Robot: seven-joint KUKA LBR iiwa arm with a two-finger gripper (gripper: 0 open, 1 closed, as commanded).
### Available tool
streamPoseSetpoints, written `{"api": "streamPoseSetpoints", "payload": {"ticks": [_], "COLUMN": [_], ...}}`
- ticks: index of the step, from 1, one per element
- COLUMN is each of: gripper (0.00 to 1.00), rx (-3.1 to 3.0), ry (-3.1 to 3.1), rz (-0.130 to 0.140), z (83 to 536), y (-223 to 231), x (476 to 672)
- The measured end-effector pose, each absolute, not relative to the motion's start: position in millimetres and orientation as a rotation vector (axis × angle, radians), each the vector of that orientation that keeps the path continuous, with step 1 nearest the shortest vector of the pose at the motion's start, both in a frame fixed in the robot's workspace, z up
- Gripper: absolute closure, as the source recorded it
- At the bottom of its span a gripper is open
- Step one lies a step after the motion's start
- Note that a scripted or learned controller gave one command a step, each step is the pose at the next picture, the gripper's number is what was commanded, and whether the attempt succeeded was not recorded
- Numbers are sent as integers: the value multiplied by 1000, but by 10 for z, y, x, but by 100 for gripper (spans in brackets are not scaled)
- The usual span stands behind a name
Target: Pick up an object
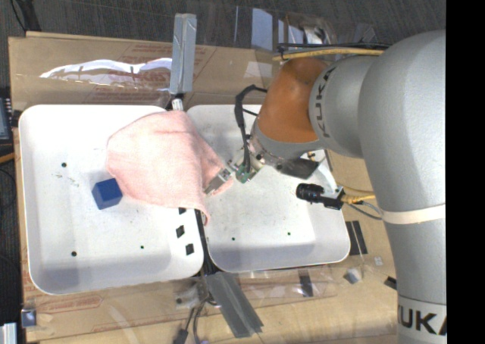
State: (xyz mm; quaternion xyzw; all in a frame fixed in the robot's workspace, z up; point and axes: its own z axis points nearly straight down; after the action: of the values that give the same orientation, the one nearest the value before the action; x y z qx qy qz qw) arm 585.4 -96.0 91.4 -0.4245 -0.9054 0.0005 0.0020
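A pink cloth (163, 157) lies spread over the right part of the left bin (45, 259) and across the divider between the bins. Its right edge is pulled up into a point at my gripper (219, 181). The gripper reaches in from the right, just over the left side of the right bin (318, 248), and is shut on that edge of the cloth. A small blue block (107, 192) sits on the left bin's floor, just left of the cloth and partly against its edge.
The grey arm with its orange band (292, 104) hangs over the right bin's back half. A black cable connector (314, 194) hangs from the wrist above the right bin. Cardboard and tape surround both bins.
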Motion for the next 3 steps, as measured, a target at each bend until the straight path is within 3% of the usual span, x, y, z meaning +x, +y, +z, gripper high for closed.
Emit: {"api": "streamPoseSetpoints", "payload": {"ticks": [1,2,3], "gripper": [100,100,0], "rx": [-1327,-1583,-1581], "ry": [-2843,-2716,-2715], "rz": [3,0,1], "z": [1014,2676,2669], "y": [-960,-661,-660], "x": [5858,5991,5989]}}
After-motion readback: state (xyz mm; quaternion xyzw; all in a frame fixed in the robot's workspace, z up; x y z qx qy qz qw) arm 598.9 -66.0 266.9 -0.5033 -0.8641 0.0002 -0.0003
